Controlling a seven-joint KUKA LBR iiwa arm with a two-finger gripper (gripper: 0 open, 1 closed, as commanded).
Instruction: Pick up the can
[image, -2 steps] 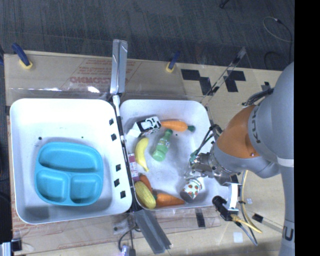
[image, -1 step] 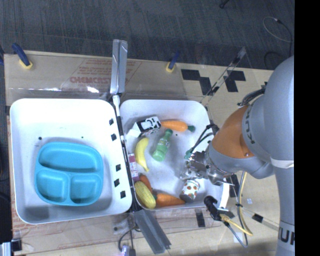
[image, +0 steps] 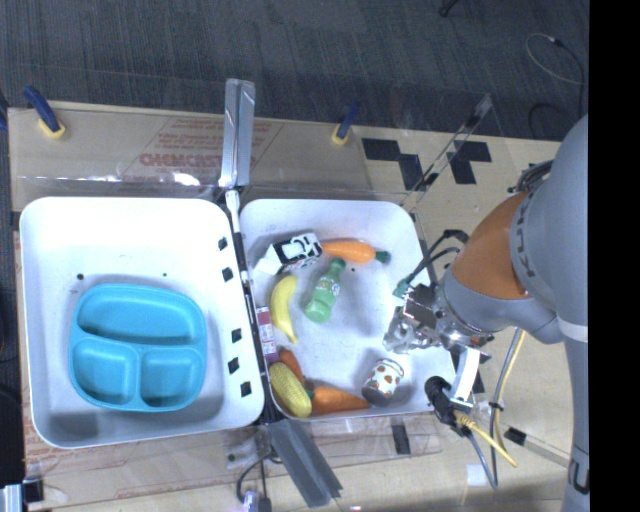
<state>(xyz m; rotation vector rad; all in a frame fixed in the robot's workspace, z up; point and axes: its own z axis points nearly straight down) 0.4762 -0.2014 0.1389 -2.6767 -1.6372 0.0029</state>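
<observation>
Presently, in the camera view, the gripper (image: 408, 328) sits low over the right side of the right bin (image: 400, 215), entering from the right under the grey arm (image: 535, 270) with its orange band. Whether its fingers are parted or closed cannot be told from this angle, and nothing is seen held between them.

The can (image: 383, 380), a short item with a patterned label, lies in the near right part of that bin, close to the near wall. It lies just nearward and slightly left of the gripper, close but apparently not touching. It looks tipped on its side, long axis running roughly left-right; this is a judgement.

A carrot (image: 336, 400) lies just left of the can, and a corn cob (image: 289, 389) beyond it. The green bottle (image: 324, 292) and banana (image: 284, 306) lie farther left. The left bin (image: 120, 210) holds a blue divided tray (image: 140, 345).
</observation>
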